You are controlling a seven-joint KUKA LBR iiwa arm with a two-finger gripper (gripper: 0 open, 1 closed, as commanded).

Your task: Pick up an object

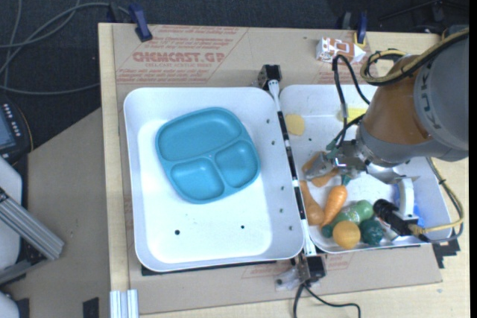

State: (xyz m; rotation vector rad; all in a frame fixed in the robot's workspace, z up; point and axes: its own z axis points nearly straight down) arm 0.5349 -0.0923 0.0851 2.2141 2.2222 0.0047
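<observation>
In the right bin: I've got the arm (417, 108) reaching in from the right, wrist bent down toward the bin's left-centre.
Gripper (333, 164): low over the toy pile, tips just above the orange bits; can't tell from my feed whether it's open or closed, or if it has anything.
Carrot (334, 202): orange, lying tilted just below the gripper, near it; contact unclear.
Orange piece (310, 206): longer, along the bin's left wall, beside the carrot.
Green item (357, 211): right of the carrot, touching the cluster.
Yellow-orange round thing (346, 234): at the front edge of the bin, under the green one.
Pale yellow disc (296, 124): alone toward the back-left of the right bin (313, 97), well apart from the pile.
Left bin (149, 234): holds a blue divided tray (207, 153), three compartments, sitting toward the back.
Bench (179, 56): cardboard sheet w/ red print under both bins.
Cables (350, 86): black, running from the back of the bench to the wrist.
</observation>
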